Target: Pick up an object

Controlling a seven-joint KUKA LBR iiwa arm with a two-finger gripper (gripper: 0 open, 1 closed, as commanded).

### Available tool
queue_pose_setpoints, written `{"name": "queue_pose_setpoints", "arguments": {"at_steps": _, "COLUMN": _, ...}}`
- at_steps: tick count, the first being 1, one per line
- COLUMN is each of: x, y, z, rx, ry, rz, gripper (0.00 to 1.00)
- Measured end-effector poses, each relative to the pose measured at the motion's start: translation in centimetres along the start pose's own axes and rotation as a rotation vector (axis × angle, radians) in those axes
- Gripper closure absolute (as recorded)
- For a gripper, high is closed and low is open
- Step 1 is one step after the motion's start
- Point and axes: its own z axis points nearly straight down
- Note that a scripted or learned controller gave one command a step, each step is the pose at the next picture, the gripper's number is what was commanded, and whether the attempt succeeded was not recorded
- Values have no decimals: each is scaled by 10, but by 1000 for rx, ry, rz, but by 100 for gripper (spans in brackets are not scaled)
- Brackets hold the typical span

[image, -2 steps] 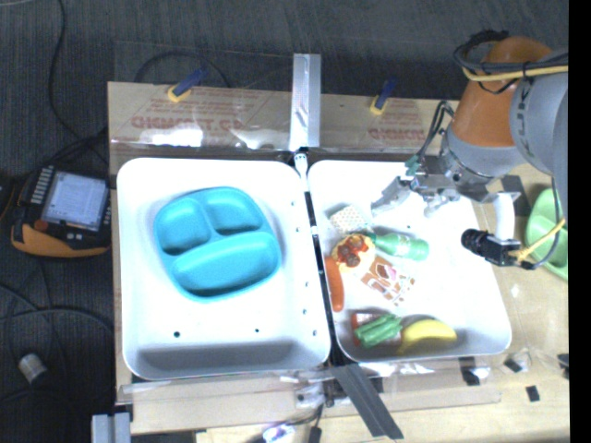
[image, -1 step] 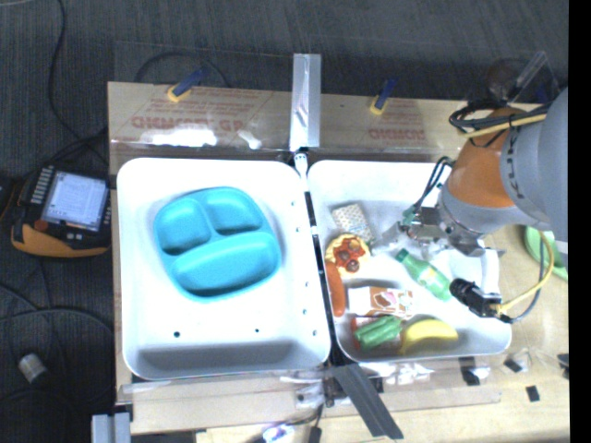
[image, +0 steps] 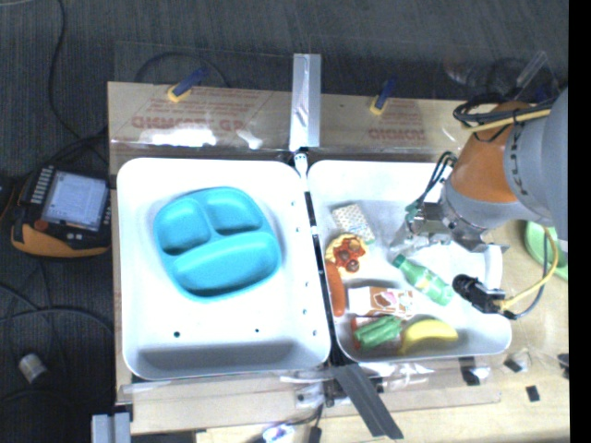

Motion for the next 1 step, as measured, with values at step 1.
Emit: {"name": "queue_pose_setpoints", "arguments": {"at_steps": 1, "x": 39, "y": 45, "z": -111, "rx": 16, "ry": -3, "rz": 48, "gripper": 100}}
